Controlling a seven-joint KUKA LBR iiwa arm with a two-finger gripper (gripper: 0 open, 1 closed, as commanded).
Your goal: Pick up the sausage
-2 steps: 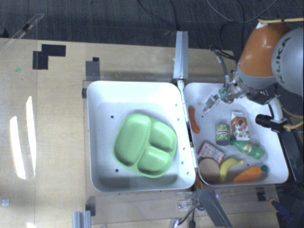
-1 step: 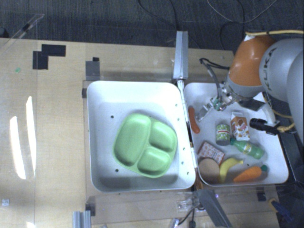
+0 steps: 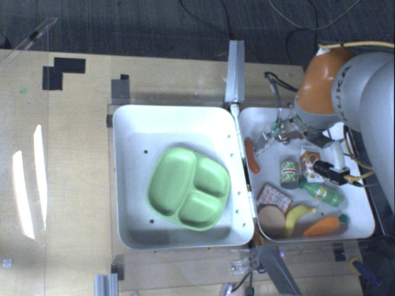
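Sausage (image 3: 250, 155) lies along right bin's (image 3: 368, 224) left wall: light, smooth, likely slippery; grasp mid-length. Gripper (image 3: 276, 133) state undeterminable.

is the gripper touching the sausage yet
Apart. The camera view shows bare white bin floor between the gripper and the sausage, which lies along the right bin's left wall.

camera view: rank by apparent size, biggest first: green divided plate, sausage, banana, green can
1. Green three-compartment plastic plate, by far the largest.
2. Thin reddish sausage and yellow banana: similar in length, the banana partly hidden by neighbours, so no ranking between them.
3. Small green-labelled can, smallest.
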